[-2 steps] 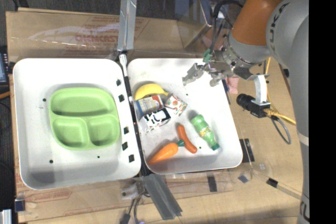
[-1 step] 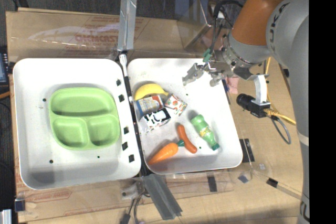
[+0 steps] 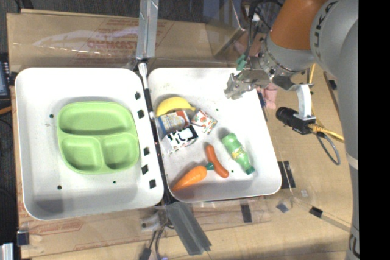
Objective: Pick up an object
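The right bin (image 3: 256, 176) holds a yellow banana (image 3: 170, 105), a small carton with black and white print (image 3: 180, 132), a red and white packet (image 3: 205, 122), a green bottle (image 3: 237, 153), a red sausage-like piece (image 3: 217, 161) and an orange carrot (image 3: 191, 176). My gripper (image 3: 236, 87) hangs above the bin's far right part, apart from all of them, with nothing between its fingers that I can see. Whether it is open or shut is unclear from this angle.
The left bin (image 3: 36, 131) holds a green divided tray (image 3: 97, 136). A metal clamp post (image 3: 147, 27) stands behind the join of the two bins. Cardboard covers the bench behind the bins.
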You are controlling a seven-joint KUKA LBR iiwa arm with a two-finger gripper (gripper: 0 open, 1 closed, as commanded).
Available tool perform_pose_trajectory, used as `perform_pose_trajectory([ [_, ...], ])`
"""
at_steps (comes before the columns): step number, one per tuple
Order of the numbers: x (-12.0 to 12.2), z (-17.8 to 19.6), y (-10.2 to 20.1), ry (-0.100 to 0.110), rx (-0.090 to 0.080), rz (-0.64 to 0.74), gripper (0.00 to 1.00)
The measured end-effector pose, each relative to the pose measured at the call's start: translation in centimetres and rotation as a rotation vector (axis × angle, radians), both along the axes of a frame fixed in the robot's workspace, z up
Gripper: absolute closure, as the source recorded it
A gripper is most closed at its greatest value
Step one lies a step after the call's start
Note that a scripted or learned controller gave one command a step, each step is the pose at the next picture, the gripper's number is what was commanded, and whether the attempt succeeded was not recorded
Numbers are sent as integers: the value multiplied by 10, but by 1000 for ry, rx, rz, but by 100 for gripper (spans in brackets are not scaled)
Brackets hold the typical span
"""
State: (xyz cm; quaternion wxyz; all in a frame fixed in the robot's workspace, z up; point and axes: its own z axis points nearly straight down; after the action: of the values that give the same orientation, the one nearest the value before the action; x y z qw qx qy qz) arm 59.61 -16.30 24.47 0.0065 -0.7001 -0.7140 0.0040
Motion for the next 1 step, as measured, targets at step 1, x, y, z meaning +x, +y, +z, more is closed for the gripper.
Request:
perform_pose_trajectory([
  [1,-1,56,-19,-14,1,666,100],
])
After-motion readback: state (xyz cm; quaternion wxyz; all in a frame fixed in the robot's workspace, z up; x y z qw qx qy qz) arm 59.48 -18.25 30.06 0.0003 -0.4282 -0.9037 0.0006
